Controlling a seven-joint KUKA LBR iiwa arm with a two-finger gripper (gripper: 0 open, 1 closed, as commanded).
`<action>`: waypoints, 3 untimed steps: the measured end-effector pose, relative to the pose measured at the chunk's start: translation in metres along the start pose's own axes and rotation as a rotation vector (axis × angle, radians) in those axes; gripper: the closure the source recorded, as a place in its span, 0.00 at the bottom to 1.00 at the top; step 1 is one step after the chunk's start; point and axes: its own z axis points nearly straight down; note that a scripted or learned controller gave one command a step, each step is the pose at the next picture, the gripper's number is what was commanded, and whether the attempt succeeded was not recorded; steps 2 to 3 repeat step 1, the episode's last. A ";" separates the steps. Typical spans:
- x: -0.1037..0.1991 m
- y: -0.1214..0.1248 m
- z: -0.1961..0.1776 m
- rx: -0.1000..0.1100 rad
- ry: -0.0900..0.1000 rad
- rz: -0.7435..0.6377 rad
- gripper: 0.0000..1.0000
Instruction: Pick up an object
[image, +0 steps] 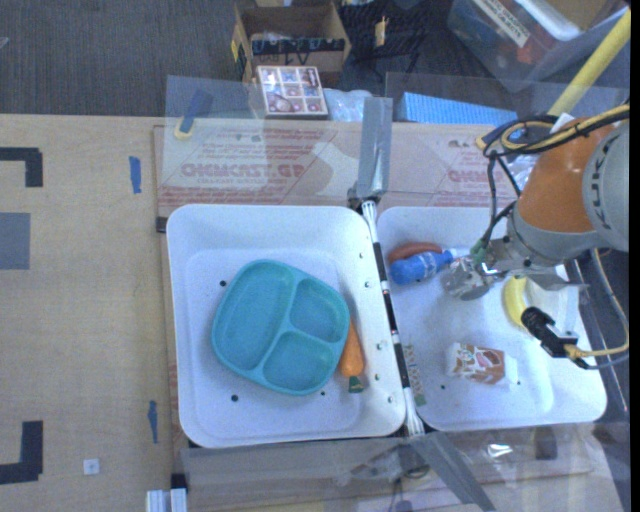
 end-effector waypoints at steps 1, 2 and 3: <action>0.010 0.050 -0.075 0.009 0.002 -0.058 1.00; 0.010 0.050 -0.075 0.009 0.002 -0.058 1.00; 0.010 0.050 -0.075 0.009 0.002 -0.058 1.00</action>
